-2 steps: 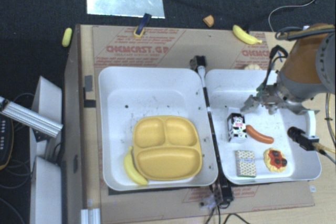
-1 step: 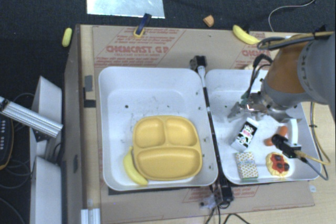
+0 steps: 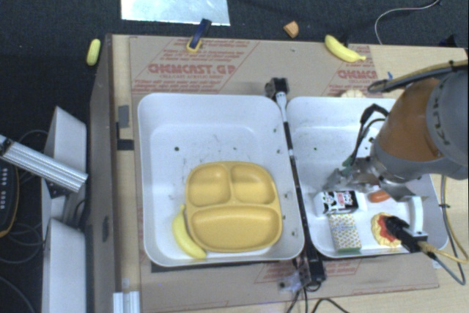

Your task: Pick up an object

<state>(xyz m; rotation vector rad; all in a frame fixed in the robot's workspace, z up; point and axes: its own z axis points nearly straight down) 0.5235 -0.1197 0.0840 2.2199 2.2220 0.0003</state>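
Objects for picking lay spread over both white bins on the worktop. Left bin (image 3: pixel 157 157) carried a yellow divided tray (image 3: pixel 233 205) toward its near edge, with a yellow banana (image 3: pixel 185 237) tucked against the tray's near-left corner. Right bin (image 3: pixel 322 121) held the grey arm (image 3: pixel 421 132) reaching in from the right side, its bulk covering the bin's right half. End effector (image 3: pixel 346 178) sat low over the bin floor, near the middle; fingers hidden under the wrist, so grip state could not be told. Just beside it toward the near edge lay a small black-and-white carton (image 3: pixel 338 201). A speckled green-edged packet (image 3: pixel 344 232) lay touching the carton, at the bin's near edge. A red-and-yellow item (image 3: pixel 382 228) sat toward the near-right corner, partly under a black part. Second banana (image 3: pixel 343 49) rested on the worktop's far edge, outside the bins.
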